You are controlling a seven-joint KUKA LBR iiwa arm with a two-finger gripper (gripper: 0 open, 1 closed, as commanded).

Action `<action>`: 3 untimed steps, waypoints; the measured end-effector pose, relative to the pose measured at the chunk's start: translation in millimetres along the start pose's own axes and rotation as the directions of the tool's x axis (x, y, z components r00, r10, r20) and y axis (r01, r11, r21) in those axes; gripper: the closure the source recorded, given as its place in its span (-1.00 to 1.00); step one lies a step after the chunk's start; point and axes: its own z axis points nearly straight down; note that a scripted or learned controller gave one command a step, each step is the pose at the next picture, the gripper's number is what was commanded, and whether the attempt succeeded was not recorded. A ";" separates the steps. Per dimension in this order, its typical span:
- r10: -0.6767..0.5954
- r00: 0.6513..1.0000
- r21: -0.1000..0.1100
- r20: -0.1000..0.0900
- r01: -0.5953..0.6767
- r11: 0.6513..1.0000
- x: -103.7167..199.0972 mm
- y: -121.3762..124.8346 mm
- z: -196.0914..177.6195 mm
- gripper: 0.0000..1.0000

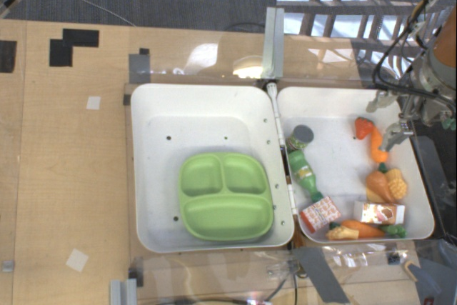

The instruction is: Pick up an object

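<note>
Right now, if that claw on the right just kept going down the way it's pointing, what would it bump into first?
Probably the orange carrot toy lying in the right bin, just beside the gripper; depth is hard to judge from this slanted view.

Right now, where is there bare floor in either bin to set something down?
Left bin: bare along the back and left, around the green divided plate. Right bin: free at the back and in the middle, between the green bottle and the orange carrot. Crowded along its front and right, around the red box.
</note>
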 end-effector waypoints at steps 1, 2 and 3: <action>-0.025 1.000 0.001 0.003 0.025 1.000 5.5 -25.4 145.6 -1.00; -0.040 0.999 0.001 0.003 0.040 0.999 3.6 -12.3 154.3 -1.00; -0.048 0.999 0.005 0.019 0.048 0.999 -1.8 -10.9 138.7 1.00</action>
